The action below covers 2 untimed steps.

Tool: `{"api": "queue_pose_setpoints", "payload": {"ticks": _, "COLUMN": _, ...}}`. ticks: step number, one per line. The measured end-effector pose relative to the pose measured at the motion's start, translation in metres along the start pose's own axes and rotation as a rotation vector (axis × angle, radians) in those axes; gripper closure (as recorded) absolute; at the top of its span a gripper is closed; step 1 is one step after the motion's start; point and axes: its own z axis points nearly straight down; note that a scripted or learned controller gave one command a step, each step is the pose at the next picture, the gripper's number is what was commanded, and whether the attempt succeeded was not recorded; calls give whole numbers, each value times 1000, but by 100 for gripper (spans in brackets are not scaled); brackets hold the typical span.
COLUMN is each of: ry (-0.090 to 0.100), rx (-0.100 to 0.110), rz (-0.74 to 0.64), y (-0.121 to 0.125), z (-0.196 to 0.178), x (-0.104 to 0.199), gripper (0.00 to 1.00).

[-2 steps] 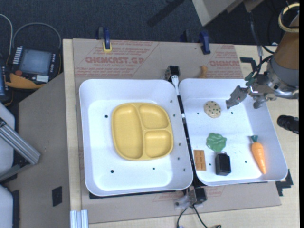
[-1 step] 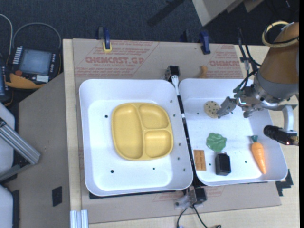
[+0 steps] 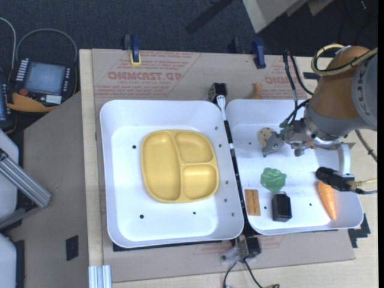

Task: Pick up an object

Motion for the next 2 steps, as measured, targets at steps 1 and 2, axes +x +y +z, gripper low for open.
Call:
{"api": "queue_pose_setpoints", "payload": {"ticks": 1, "ry": 0, "rx": 0, "rz": 1, "y": -1, "z": 39, "x": 1, "gripper": 0}}
{"api": "queue_pose_setpoints", "payload": {"ticks": 2, "ry": -2, "rx": -6, "rz": 2, "y": 1, "z": 26, "x": 0, "gripper": 100}}
